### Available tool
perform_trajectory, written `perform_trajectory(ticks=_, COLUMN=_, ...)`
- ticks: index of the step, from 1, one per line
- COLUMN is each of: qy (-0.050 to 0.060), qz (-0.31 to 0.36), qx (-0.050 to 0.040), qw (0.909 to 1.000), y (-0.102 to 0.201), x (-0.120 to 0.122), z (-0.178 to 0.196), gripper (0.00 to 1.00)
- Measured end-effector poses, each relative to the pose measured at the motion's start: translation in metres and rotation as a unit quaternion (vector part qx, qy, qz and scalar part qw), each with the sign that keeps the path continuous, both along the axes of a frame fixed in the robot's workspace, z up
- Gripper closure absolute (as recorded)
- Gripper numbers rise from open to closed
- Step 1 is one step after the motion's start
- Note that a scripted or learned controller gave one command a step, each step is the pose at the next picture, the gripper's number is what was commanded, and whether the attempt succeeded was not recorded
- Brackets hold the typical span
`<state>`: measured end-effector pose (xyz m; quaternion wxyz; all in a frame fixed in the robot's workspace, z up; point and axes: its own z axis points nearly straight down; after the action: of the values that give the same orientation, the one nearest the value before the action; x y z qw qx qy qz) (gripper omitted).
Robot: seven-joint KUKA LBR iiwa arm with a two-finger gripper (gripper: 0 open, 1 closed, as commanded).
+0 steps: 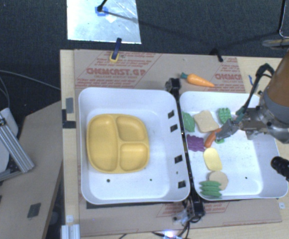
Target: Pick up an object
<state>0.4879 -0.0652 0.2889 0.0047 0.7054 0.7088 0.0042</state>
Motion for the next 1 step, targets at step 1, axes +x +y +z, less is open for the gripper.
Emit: perform_trajectory(ticks=1, qy=0.011, qz=0.003, qx=0.0022, qw=0.9999, y=0.0854, x=-0.0033, z=-0.1107, gripper=0.0)
